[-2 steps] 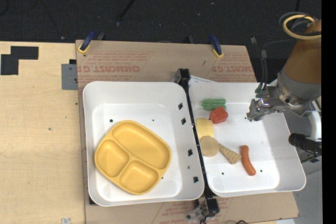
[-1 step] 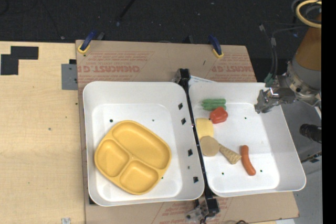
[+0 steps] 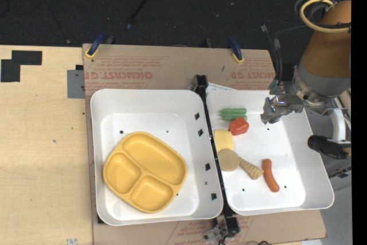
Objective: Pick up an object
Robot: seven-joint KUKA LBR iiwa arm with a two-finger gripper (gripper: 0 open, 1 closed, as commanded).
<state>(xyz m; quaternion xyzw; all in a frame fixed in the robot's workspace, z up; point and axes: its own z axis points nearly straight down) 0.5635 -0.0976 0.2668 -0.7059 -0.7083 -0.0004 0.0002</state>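
- Landmark taken: the black divider [image 3: 207, 140] where the two white bins meet.
- Left of the divider, the left bin [image 3: 114, 101] carries a yellow sectioned plate [image 3: 144, 171].
- Right of the divider, the right bin [image 3: 312, 181] carries the candidate objects: a green piece [image 3: 233, 113] and a red piece [image 3: 239, 126] just beyond the divider toward the far side; a pale yellow piece [image 3: 223, 139] and a tan round piece [image 3: 227, 159] close against the divider; a tan cone-like piece [image 3: 250, 168] just past them; an orange sausage-shaped piece [image 3: 270, 174] furthest out.
- The gripper [image 3: 270, 115] sits over the right bin, further from the divider than the red piece, at about its level. Nothing is seen in it; whether it is spread or closed cannot be told at this angle.
- Judged step: approach, with no object yet secured.
- Next move calls for: selecting one piece, probably the nearby red or green one, centring over it, descending to the bin floor and closing. These two touch, so a clean grasp of one may be hindered.
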